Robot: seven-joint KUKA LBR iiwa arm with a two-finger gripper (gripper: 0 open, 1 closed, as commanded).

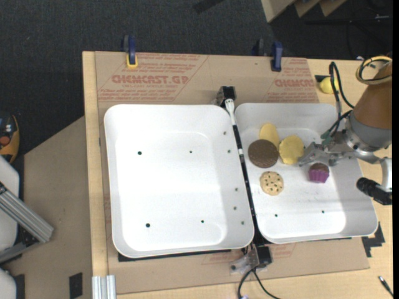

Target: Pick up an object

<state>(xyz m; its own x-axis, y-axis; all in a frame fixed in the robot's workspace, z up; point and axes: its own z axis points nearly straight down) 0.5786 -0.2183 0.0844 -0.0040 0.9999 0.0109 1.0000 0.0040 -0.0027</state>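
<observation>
Brown board printed with red lettering forms the tabletop [187,73], which is held by two blue clamps [130,47] at its far edge and is surrounded by dark carpet. Two shallow white bins are set side by side on it: the left bin [124,167] and the right bin [349,223], their inner rims touching along a black strip. A black cable [335,86] is seen trailing down toward the wrist at the right.

In the right bin, several small things are gathered in the far half: a brown disc [263,153], a pale yellow piece [269,132] just behind it, a yellow lump [291,149] touching the disc's right side, and a speckled cookie [271,183] just in front of the disc. A purple object [319,172] is placed right of the cookie.

The fingers [315,156] are lowered into this bin, between the yellow lump and the purple object, just above the latter. Whether they are spread or pressed together cannot be told; nothing is seen pinched between them.
</observation>
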